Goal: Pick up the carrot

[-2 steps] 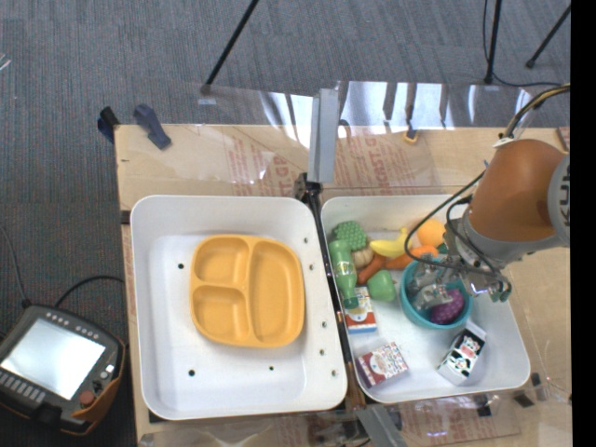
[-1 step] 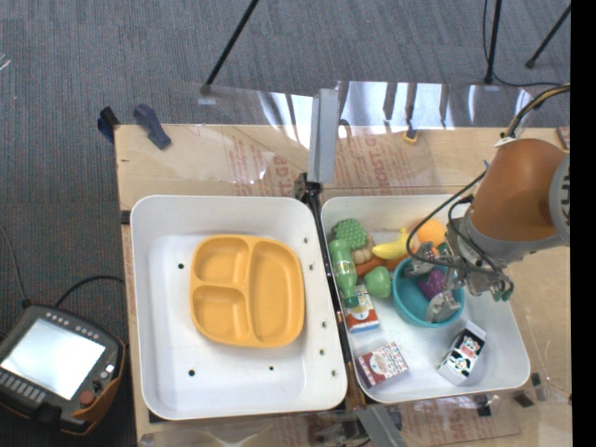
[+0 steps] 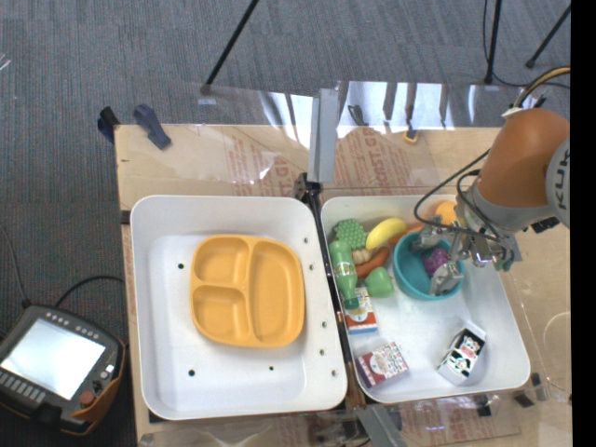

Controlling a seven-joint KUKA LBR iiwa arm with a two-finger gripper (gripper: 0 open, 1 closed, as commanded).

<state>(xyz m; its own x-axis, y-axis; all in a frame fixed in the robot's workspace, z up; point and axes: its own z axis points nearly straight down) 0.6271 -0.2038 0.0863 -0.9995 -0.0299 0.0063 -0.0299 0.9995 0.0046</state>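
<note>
One fixed camera looks down at a slant, from some height, on the bench (image 3: 186, 161) and both bins (image 3: 158, 380); floor lies toward 12 o'clock.

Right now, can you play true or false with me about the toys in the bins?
1. The yellow plastic divided plate lies in the left white bin. True.
2. The orange toy carrot lies on the yellow plate. False: it lies in the right white bin, beside the teal bowl.
3. The robot's hand is over the teal bowl. True.
4. The yellow toy banana is inside the teal bowl. False: it lies outside it, next to the bumpy green toy.
5. The hand holds the carrot. False: the carrot lies apart from it.
</note>
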